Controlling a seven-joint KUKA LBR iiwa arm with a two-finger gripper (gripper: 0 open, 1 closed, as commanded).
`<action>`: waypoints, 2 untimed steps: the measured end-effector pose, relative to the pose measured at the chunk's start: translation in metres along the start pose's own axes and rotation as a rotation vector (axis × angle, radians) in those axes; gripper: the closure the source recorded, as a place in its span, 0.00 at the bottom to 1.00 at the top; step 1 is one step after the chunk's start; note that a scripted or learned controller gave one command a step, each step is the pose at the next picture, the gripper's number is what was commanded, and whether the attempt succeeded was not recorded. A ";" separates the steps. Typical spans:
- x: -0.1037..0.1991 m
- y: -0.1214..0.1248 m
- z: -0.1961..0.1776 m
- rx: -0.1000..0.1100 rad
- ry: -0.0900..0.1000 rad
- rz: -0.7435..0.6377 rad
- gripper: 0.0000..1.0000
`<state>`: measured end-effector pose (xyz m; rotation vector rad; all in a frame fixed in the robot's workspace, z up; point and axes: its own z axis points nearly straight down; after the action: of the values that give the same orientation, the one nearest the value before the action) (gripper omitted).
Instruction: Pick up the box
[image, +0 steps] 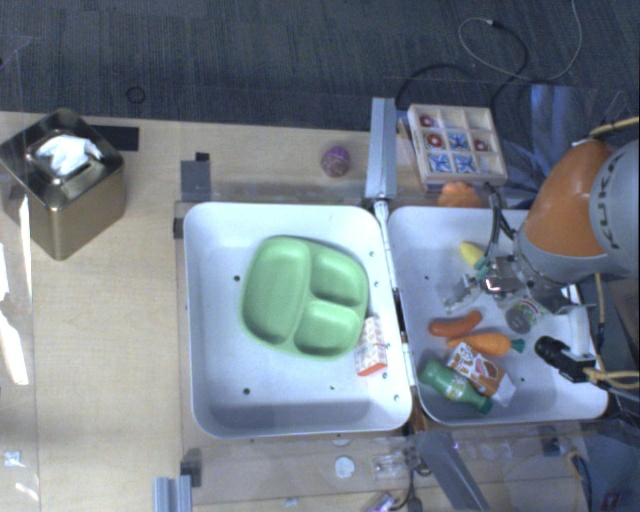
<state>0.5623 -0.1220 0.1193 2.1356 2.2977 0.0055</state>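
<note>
Box (372, 347) in left bin, long axis near upright, leaning against green tray (305, 296); gripper (487, 280) state unclear

The wooden bench (100, 350) bears two white bins (215, 400) and a tissue box (65, 185).

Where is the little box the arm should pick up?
The box lies in the left bin, against its right wall, just beside the green plate's lower right corner.

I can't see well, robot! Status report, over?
Gripper low in right white bin. Small orange carton box lies apart. Orange carrot, green bottle touching it.
</note>
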 end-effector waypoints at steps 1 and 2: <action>-0.060 -0.024 -0.067 -0.003 -0.003 -0.050 0.00; -0.064 -0.006 -0.134 -0.005 -0.003 0.162 0.00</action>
<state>0.5602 -0.1864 0.2531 2.3109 2.1138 0.0081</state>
